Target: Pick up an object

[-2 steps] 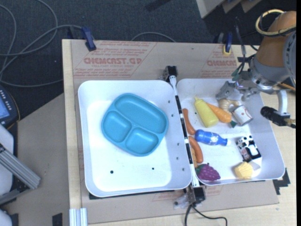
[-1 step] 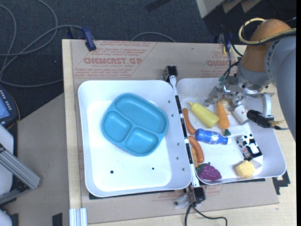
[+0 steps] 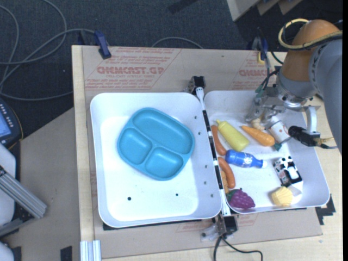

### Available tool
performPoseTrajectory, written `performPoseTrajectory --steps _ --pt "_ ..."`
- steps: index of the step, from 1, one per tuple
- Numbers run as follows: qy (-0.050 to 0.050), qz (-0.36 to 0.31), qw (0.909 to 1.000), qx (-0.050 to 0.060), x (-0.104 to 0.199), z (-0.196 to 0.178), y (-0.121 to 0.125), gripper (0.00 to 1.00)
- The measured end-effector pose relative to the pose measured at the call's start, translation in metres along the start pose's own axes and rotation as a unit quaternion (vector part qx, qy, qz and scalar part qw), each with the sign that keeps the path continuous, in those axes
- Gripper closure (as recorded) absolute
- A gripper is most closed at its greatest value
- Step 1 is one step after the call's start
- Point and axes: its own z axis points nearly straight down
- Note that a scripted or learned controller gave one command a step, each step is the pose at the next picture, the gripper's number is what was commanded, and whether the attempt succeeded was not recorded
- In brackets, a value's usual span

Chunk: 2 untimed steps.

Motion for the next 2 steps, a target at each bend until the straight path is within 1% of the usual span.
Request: performPoseTrajectory --steps 1,2 --pt "0.001 -0.002 0.9999 -0.017 -0.007 -0.049 -0.044 1.0" --pt "-0.001 -0.004 0.9997 -0.023 0.036 -0.002 -0.078 1.0"
